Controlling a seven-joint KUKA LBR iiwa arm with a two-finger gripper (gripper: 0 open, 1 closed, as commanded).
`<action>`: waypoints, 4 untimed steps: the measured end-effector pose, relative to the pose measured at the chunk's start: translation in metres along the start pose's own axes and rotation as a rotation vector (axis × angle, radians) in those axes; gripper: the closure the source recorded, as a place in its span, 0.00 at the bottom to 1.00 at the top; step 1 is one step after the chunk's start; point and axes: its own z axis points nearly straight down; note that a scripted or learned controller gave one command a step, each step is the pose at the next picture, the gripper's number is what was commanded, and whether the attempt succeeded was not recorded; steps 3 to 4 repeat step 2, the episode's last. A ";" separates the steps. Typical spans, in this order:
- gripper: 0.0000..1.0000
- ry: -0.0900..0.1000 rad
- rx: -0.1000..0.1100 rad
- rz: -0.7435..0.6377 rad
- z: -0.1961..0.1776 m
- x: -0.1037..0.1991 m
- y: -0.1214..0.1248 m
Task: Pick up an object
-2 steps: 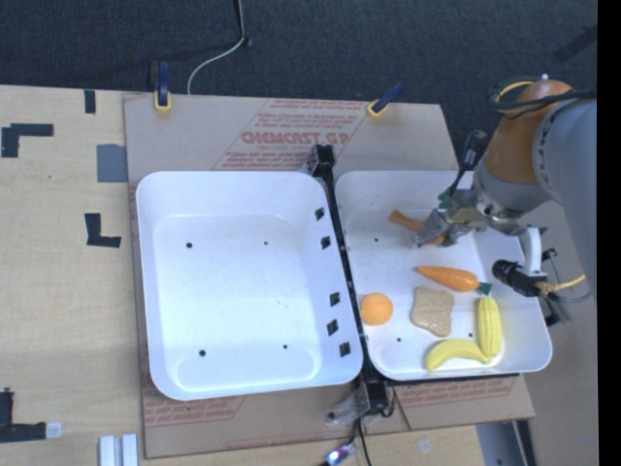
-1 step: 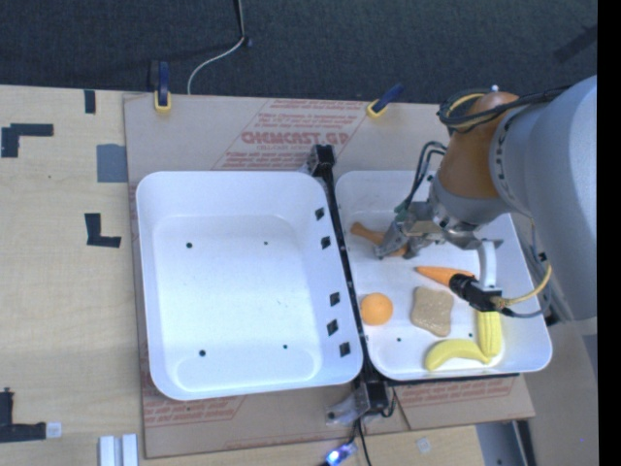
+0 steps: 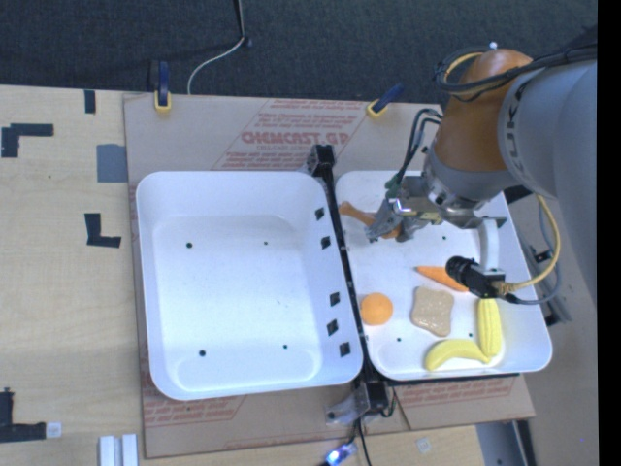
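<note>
Two white bins sit side by side on the bench: the left bin (image 3: 233, 280) in the middle of the frame, the right bin (image 3: 524, 352) at right with all the objects. The end effector (image 3: 396, 219) is low in the upper left part of the right bin, beside the divider, right at an orange piece (image 3: 355, 214) lying there. Whether it is spread or pressed together I cannot tell, since the wrist hides the tips, and nothing is visibly pinched. So I judge the task to be at the grasp attempt, with the lift left to do.

Lower in the same bin lie an orange ball (image 3: 376, 309) near the divider, a tan slice (image 3: 432, 311) just right of it, a carrot (image 3: 441, 278) above the slice, a banana (image 3: 456, 355) at the bottom, and a corn cob (image 3: 490, 326) touching the banana's right end. All lie well apart from the end effector. The bin wall and divider close by could crowd the grasp. A black cable fitting (image 3: 475, 275) hangs over the carrot.
</note>
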 end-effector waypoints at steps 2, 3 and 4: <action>1.00 -0.001 0.008 0.003 -0.003 0.089 0.001; 1.00 -0.001 0.008 0.003 -0.003 0.089 0.001; 1.00 -0.001 0.008 0.003 -0.003 0.089 0.001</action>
